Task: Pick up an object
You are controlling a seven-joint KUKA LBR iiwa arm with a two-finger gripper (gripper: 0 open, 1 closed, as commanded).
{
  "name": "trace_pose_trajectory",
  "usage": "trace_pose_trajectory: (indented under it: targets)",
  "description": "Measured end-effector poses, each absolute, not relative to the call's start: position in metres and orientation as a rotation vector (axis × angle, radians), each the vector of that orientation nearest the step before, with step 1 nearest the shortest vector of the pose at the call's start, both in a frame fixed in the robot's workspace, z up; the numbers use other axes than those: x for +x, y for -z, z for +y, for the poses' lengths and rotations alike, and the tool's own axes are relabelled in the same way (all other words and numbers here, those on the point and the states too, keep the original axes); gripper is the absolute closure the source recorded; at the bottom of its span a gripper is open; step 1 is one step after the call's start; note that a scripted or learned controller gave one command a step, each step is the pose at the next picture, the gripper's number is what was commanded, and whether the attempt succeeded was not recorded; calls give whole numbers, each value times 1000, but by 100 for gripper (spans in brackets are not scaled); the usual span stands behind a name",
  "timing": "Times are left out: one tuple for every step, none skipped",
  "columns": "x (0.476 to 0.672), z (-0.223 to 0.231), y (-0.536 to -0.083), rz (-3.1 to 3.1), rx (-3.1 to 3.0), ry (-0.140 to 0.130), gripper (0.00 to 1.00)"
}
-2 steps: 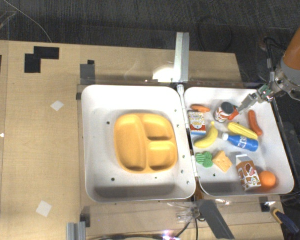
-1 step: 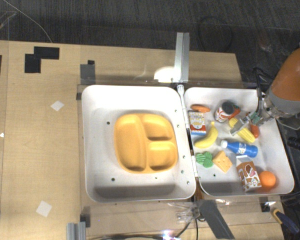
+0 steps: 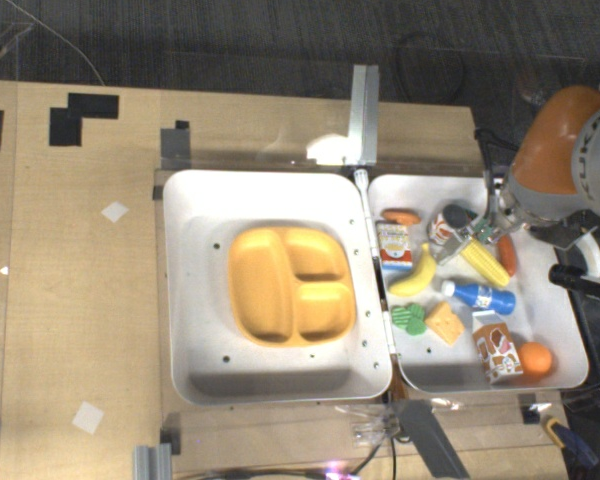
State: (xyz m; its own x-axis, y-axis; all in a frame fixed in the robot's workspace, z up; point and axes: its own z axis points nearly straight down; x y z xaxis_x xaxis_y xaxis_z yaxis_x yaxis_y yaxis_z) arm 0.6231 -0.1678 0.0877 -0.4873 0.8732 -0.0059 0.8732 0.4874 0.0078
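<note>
Overhead, we see 2 white bins side by side on the wooden bench [image 3: 70, 298]. We note that the left bin [image 3: 195, 268] holds 1 item: a yellow divided tray [image 3: 288, 283] with 3 compartments, lying near the bin's centre.

We find the loose objects in the right bin [image 3: 570, 343]. Along its left wall we see a small red-and-white carton [image 3: 393, 243], a banana [image 3: 416, 276] below it and a green toy [image 3: 408, 318] lower still. Beside the green toy lies a cheese wedge [image 3: 444, 324]. A blue bottle [image 3: 483, 296] lies on its side near the middle. A corn cob [image 3: 483, 260] lies tilted above the bottle. In the near right corner we see a brown-and-white can [image 3: 496, 351] touching an orange ball [image 3: 536, 360].

We see the arm [image 3: 565, 163] reaching in from the right, its orange band above the bin's far right corner. The gripper [image 3: 477, 230] sits low over the corn cob's upper end, beside a round tin [image 3: 444, 230]. We cannot tell whether it is open or closed, or whether it grips anything.
</note>
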Motion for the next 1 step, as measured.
trace_pose_trajectory:
  targets:
    - [666,-142,-90,2484,1949,15,0]
